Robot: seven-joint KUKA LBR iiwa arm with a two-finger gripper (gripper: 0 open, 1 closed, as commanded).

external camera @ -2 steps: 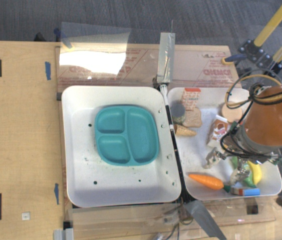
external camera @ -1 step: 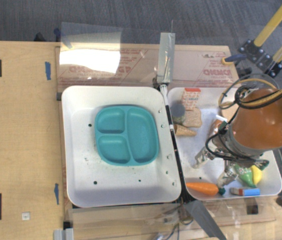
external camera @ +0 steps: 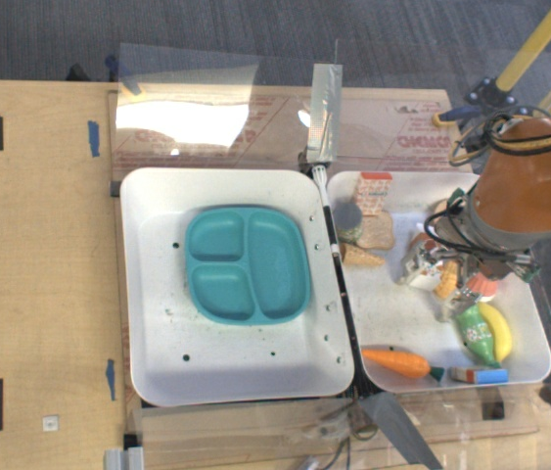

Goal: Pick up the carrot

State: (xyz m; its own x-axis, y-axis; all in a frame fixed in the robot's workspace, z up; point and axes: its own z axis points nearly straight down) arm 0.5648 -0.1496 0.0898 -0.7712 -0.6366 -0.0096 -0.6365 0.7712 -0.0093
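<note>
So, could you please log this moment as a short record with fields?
carrot: lying near the front edge of the right bin, untouched
claw: over the right bin's clutter, apart from the carrot
teal tray: three compartments, in the left bin
banana: right bin, beside a green item

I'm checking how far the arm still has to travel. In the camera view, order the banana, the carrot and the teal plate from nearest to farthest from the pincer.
1. Banana: just below the pincer, in the right bin.
2. Carrot: lower left of the pincer, by the right bin's near edge.
3. Teal plate: in the left bin, past the divider.
</note>
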